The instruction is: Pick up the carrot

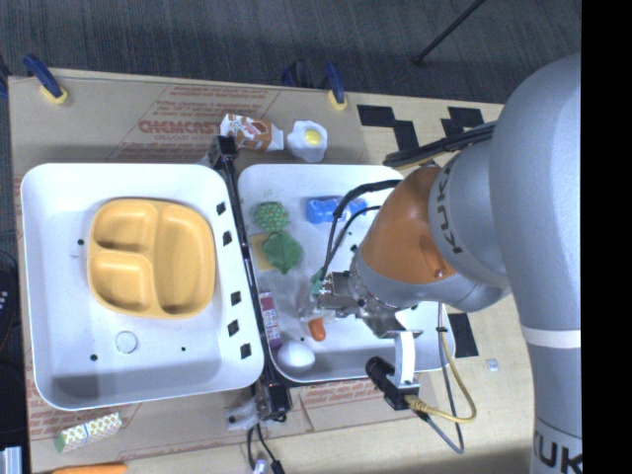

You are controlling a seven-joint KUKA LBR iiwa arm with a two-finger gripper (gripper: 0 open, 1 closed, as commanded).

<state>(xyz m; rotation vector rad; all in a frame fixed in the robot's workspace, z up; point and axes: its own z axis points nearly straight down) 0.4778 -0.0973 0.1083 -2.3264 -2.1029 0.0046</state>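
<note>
A small orange carrot [316, 330] lies in the right bin [296, 178], near its front edge. My gripper [326, 307] hangs just above and right of the carrot, under the orange wrist band. The wrist body hides most of the gripper. A white egg-shaped object [295, 355] lies just in front of the carrot, to its left.
The right bin also holds a green leafy item [283, 252], a round green item [269, 213], a blue block [323, 208] and a yellow piece [260, 253]. The left bin [49, 265] bears a yellow divided plate [153, 256]. A small carton [249, 131] and a yellow-white object [308, 140] sit behind the bins.
</note>
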